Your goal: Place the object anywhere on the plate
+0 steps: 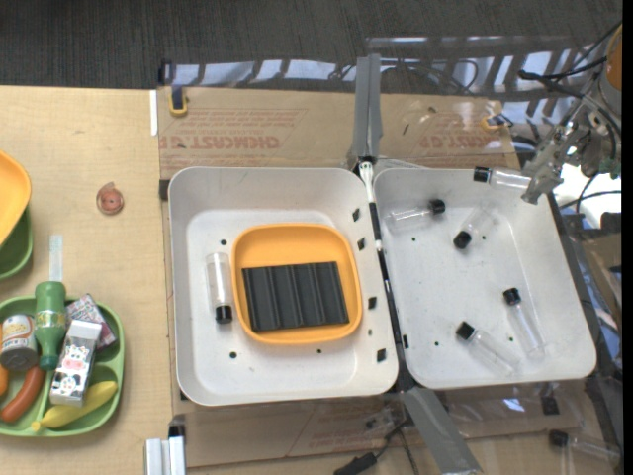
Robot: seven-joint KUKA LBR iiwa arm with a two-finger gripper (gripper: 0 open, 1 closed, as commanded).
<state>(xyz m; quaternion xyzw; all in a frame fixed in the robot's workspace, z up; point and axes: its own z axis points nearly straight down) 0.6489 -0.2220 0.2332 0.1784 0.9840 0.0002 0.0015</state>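
An orange plate (295, 248) with a black ribbed insert lies in the left bin (198, 364). A clear vial with a black cap (216, 280) lies on the bin floor just left of the plate. Several more clear vials with black caps are scattered in the right bin (564, 364), among them one (415, 212) near its back left and one (522, 317) toward the front right. Another vial (499, 177) rests at that bin's back rim. My gripper (541, 178) hangs over the back right corner of the right bin, just right of that vial.
Brown cardboard (257, 132) lies behind the bins. On the wooden table at the left stand a green tray (99, 409) of toy food and bottles and an orange bowl (10, 201). Cables and a frame crowd the far right.
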